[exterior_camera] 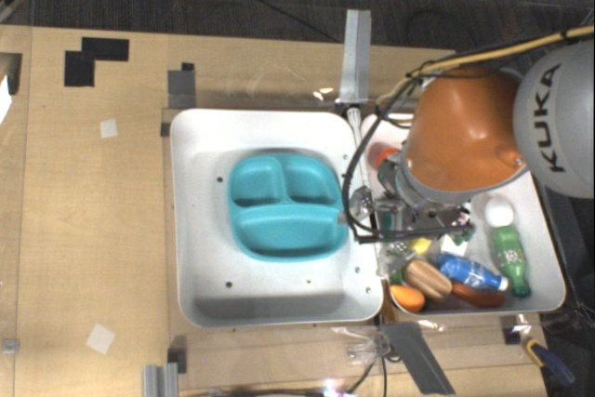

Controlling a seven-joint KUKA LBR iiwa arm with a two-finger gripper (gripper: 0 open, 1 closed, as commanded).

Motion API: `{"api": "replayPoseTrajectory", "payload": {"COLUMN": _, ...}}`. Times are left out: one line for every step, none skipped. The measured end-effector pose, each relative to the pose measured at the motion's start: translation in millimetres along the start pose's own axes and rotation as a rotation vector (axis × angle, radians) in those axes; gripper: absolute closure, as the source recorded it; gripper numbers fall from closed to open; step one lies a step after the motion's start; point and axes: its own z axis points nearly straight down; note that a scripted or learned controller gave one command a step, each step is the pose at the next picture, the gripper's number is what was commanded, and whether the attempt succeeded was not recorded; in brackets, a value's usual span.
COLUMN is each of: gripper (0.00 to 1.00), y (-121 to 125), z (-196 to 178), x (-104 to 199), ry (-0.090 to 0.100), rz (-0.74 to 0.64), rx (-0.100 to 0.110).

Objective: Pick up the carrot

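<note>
Orange band [462,130] uppermost, gripper [409,232] low over right bin [548,279], jaws hidden; carrot [406,297] near front corner

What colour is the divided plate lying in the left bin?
Turquoise blue. The divided plate shows plainly in the camera view, against the white left bin.

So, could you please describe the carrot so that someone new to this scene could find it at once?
Start at the right white bin, under the grey and orange arm. In its near-left corner lies a cluster of toys; the carrot is the small orange piece at the corner's edge, beside the tan bread roll and left of the blue bottle.
</note>
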Motion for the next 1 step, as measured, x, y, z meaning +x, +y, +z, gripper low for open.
{"api": "replayPoseTrajectory", "payload": {"gripper": 1.0, "y": -1.5, "z": -15.0, "x": -4.0, "ry": -0.015, "rz": -0.003, "rx": 0.008}}
